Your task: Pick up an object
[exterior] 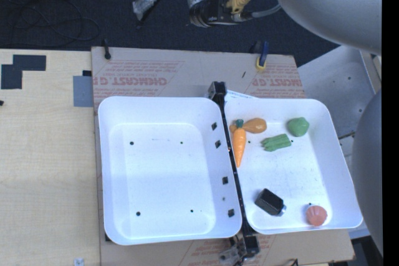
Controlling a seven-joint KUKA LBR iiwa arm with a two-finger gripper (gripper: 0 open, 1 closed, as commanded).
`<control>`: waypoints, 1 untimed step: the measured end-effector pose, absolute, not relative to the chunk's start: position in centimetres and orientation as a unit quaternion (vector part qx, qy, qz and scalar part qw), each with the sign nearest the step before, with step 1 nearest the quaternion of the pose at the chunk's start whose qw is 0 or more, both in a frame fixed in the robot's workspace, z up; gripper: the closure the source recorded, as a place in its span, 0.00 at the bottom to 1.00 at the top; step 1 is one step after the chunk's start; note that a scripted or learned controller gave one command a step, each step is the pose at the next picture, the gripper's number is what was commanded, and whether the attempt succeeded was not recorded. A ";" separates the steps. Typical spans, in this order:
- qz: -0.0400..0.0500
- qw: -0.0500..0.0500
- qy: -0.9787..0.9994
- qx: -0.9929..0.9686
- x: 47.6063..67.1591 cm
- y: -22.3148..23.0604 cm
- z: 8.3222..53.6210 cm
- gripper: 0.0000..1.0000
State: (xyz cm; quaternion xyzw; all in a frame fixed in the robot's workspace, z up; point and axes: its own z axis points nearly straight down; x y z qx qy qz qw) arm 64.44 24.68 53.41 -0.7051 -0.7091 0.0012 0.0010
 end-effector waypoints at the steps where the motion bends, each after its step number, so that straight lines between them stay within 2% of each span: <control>1: 0.004 0.002 -0.710 -0.704 64.3 24.6 54.4 1.00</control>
